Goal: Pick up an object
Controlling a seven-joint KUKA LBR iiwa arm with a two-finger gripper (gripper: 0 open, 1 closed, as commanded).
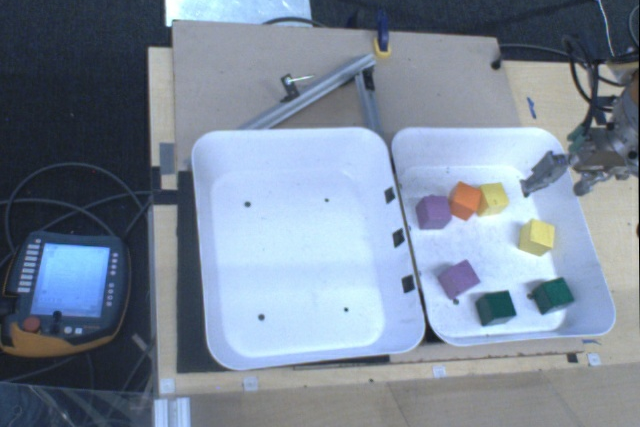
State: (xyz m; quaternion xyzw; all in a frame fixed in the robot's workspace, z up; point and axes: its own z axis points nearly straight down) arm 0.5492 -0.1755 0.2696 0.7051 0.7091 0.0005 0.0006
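While the grey metal two-finger tool point(562, 177) hangs over the upper right rim of the right-hand shallow white plastic bin point(590, 315), its fingers stand spread apart, one near the rim and one just outside it, with nothing between them. Seven small matte blocks lie on that bin's smooth floor. An orange cube point(465, 201) touches a yellow cube point(492, 198) on its right, with a purple cube point(433, 212) just beside it on the left. Another yellow cube point(537, 236) sits alone towards the right wall. Near the front edge lie a second purple cube point(459, 277), a dark green cube point(494, 307) and another dark green cube point(552, 295). Beside it, the left-hand white bin point(215, 245) has rounded corners and a speckled floor. Both bins rest on a pale wooden table point(470, 395).
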